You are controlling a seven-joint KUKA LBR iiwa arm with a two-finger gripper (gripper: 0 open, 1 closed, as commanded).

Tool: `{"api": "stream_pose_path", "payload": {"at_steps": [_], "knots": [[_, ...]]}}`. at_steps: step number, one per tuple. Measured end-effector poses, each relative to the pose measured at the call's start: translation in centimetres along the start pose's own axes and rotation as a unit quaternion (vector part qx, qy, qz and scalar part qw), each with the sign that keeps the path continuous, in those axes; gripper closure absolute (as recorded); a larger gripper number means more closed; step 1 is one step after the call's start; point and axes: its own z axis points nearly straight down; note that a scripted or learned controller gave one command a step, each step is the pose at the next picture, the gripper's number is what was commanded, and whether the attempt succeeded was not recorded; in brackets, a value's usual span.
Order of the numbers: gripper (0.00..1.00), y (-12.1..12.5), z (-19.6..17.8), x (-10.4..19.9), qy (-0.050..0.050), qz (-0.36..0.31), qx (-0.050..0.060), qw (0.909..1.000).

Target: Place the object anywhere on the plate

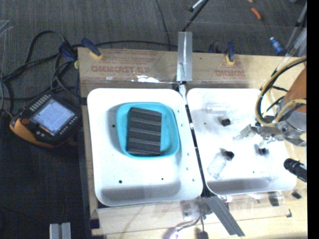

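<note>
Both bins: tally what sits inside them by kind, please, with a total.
Blue plate: 1, in the left bin
Dark ribbed block: 1, lying on the plate
Clear vials with dark caps: 2, in the right bin, one near the top, one lower down
Total: 4

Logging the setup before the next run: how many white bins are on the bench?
2. The left white bin holds a blue plate with a dark ridged block; the right white bin sits beside it, under the arm.

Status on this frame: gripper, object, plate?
Gripper over right bin, nothing visibly held. Dark ribbed block lies on blue plate, left bin. Small clear bottles loose in right bin.
</note>
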Motion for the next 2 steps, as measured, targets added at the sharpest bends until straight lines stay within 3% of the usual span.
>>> {"api": "stream_pose_path", "payload": {"at_steps": [1, 2], "knots": [[0.0, -2.9, 5.3, 6.0, 0.0, 0.007, 0.001, 1.0], [0.0, -2.4, -1.4, 0.6, -0.001, -0.068, 0.0, 0.9977]]}}
